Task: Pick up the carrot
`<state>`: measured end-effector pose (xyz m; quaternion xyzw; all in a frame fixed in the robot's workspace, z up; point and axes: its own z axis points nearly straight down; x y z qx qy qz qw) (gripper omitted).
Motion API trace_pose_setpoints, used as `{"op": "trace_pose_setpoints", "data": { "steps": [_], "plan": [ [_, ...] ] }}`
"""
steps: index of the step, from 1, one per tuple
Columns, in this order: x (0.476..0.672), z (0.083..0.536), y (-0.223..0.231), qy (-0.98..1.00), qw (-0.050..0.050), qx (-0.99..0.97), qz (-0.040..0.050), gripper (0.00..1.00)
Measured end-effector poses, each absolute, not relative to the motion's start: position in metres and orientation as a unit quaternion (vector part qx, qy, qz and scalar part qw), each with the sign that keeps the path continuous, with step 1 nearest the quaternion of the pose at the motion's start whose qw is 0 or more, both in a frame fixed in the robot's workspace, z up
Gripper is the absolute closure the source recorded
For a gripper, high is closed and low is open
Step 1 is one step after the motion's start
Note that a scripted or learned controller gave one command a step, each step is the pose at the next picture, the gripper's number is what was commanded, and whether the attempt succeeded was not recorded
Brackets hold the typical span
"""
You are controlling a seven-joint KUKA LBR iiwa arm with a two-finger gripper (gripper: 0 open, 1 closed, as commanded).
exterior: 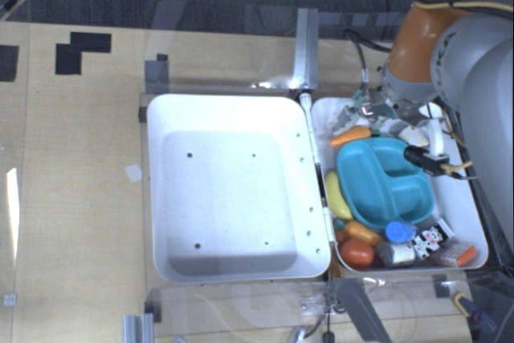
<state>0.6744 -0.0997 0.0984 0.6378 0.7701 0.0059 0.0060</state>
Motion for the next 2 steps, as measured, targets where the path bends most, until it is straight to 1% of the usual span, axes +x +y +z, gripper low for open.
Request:
{"op": "trace_pose_setpoints", "data": {
  "steps": [1,2],
  "plan": [
    [0.677,0.111,-0.101,0.770,0.013,0.638,0.0082,1.00],
    [0.673,0.089,-0.152,0.848,0.006,0.529,0.0030,1.00]
  ]
}}
